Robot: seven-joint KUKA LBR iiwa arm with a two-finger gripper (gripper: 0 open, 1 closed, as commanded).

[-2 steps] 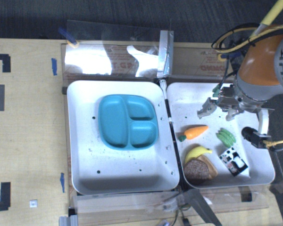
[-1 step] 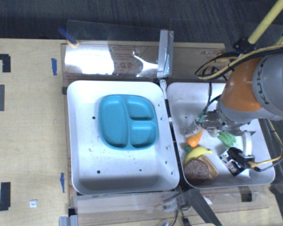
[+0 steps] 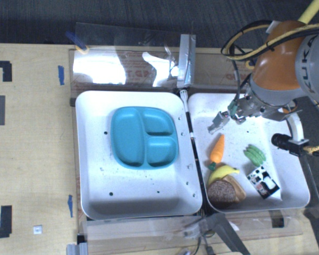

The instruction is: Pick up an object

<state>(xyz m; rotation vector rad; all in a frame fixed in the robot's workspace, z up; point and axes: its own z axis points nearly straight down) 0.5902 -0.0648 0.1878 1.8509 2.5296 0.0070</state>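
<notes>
The right bin (image 3: 292,195) holds an orange carrot (image 3: 217,148), a yellow banana (image 3: 223,171), a brown bread-like lump (image 3: 226,190), a green ridged vegetable (image 3: 254,154) and a black-and-white patterned block (image 3: 263,181). My gripper (image 3: 221,120) hangs over the upper left part of this bin, just above the carrot's top end. Its fingers look spread with nothing between them. The arm's orange band (image 3: 279,62) sits above and to the right.
The left bin (image 3: 90,185) holds a blue divided plate (image 3: 144,137). A clear plastic sheet and a metal bar (image 3: 186,60) lie behind the bins. Cables loop around the arm at the upper right.
</notes>
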